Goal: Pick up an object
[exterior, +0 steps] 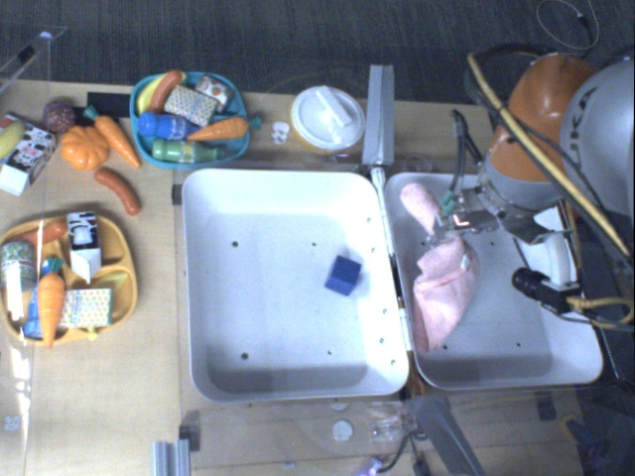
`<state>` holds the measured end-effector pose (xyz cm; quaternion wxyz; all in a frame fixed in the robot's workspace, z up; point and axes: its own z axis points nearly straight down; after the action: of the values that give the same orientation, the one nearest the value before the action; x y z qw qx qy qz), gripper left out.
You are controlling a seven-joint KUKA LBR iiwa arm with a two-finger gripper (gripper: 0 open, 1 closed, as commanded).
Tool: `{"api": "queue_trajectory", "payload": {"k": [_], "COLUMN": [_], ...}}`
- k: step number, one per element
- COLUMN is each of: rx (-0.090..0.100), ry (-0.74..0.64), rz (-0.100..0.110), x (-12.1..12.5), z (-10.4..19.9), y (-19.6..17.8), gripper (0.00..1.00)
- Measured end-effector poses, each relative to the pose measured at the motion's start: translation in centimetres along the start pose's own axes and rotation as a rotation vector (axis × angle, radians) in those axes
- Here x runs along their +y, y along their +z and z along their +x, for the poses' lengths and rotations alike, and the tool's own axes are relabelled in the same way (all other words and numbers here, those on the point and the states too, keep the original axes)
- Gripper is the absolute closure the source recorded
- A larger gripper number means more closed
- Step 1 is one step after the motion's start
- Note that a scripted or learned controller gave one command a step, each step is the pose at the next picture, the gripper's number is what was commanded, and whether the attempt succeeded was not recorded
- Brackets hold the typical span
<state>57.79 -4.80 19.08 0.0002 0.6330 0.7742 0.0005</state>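
The end effector (pixel 458 218) is seen low over the right bin (pixel 556 360), at the upper end of a pink cloth (pixel 442 286). Whether it is spread or closed cannot be told from this slanted view, and no contact with the cloth can be confirmed; nothing is plainly seen to be gripped.

The pink cloth is judged to be the likeliest thing to be picked. It lies directly below and slightly to the image-left of the end effector, and its long axis runs away from the tool toward the near rim of the bin, roughly parallel to the wall shared by the two bins. A second pink lobe is seen just up and to the left of the tool, close to the far corner.

Further out to the left, well apart from the tool, a small blue block (pixel 343 274) lies in the left bin (pixel 248 365). Beyond both bins, toy food is spread across the counter (pixel 149 266), none of it near the arm.
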Motion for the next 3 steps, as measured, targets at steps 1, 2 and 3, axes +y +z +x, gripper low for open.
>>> {"api": "queue_trajectory", "payload": {"k": [1, 2, 3], "rx": [-0.002, -0.001, -0.002], "ry": [-0.212, -0.311, -0.121], "rz": [-0.001, 0.001, 0.000], "x": [8.3, 9.3, 9.1], "z": [-3.4, 0.0, -1.4], "y": [-1.4, -0.3, -1.5], "gripper": [1.00, 1.00, 1.00]}}
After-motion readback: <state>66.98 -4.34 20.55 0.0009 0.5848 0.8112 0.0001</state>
